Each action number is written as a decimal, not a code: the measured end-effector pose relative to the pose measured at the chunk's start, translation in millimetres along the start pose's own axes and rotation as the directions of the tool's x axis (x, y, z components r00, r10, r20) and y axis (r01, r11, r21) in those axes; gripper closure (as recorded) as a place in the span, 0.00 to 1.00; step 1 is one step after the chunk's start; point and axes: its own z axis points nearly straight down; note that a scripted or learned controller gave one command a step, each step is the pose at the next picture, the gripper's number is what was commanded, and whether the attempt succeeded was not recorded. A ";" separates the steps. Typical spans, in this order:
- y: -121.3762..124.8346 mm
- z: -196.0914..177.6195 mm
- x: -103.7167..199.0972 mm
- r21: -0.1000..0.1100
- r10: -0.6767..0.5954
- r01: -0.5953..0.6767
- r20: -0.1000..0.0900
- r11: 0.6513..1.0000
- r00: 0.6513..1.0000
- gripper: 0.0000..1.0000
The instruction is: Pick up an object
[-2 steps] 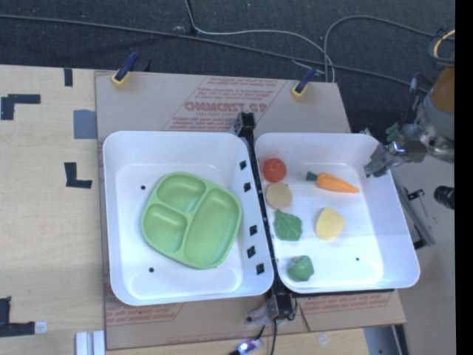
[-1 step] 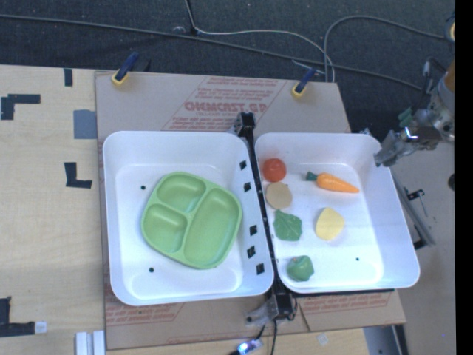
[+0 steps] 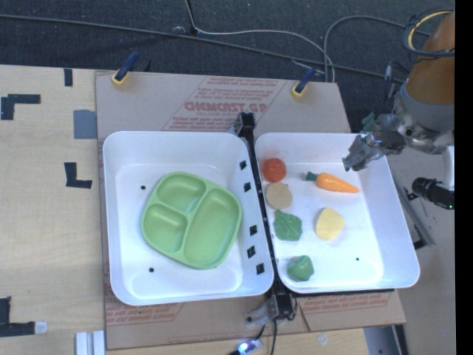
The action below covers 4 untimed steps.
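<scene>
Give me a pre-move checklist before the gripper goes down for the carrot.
1. Carrot lies in the right bin, near its far side: ok.
2. Carrot apart from the tomato: ok.
3. Nothing lies on top of the carrot: ok.
4. Gripper directly over the carrot: not ok, it sits to the carrot's right, near the bin's rim.
5. Finger opening: cannot tell.
6. Green plate lies in the left bin, out of the way: ok.

Under the gripper (image 3: 361, 154) lies the right white bin (image 3: 393, 246), with the left white bin (image 3: 112, 205) well off to the view's left of it. Both rest on a printed cardboard sheet (image 3: 222, 103). One yellow clamp (image 3: 301, 86) sits just beyond the gripper, and another yellow clamp (image 3: 124, 71) sits far to the view's left.
</scene>
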 end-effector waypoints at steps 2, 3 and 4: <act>-2.0 20.9 109.5 0.002 0.000 0.000 0.000 1.000 1.000 1.00; -5.3 17.6 162.3 0.000 -0.001 0.001 0.000 1.000 1.000 1.00; -8.3 21.4 206.6 0.001 0.000 0.000 0.001 1.000 1.000 1.00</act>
